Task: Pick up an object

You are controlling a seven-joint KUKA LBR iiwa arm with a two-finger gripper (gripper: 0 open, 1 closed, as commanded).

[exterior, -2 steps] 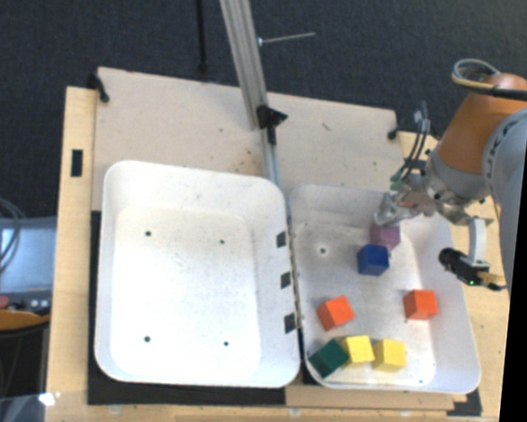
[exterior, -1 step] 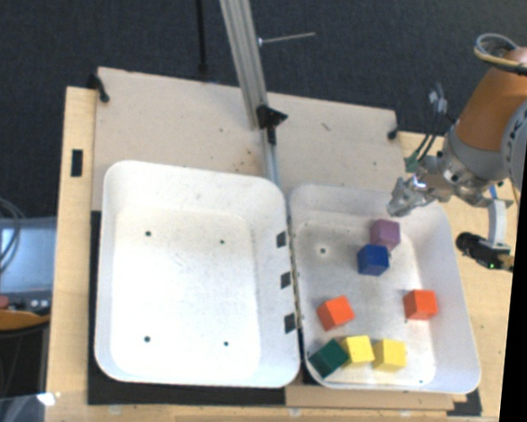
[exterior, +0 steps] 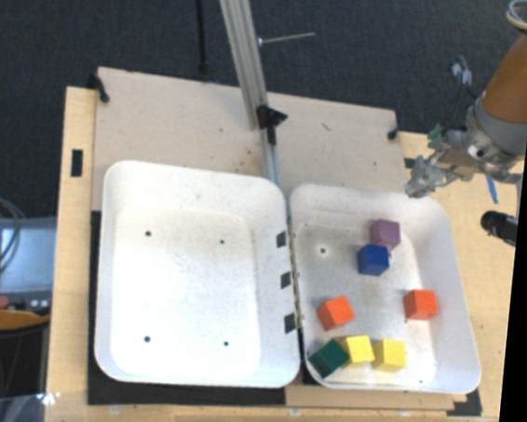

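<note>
The right bin [exterior: 454, 272] holds several small cubes. A purple cube [exterior: 386, 232] and a blue cube [exterior: 374, 259] sit near its back. Two orange cubes [exterior: 335, 311] [exterior: 420, 304] lie in the middle. Two yellow cubes [exterior: 359, 349] [exterior: 391, 355] and a dark green cube [exterior: 329, 357] line the front edge. My gripper [exterior: 419, 184] hangs over the bin's back right corner, above and to the right of the purple cube, with nothing seen in it.
The left bin [exterior: 134, 192] stands beside the right one. A slanted aluminium bar [exterior: 248, 49] runs from the top down to the gap between the bins. A screen device [exterior: 14, 264] with cables sits at the far left.
</note>
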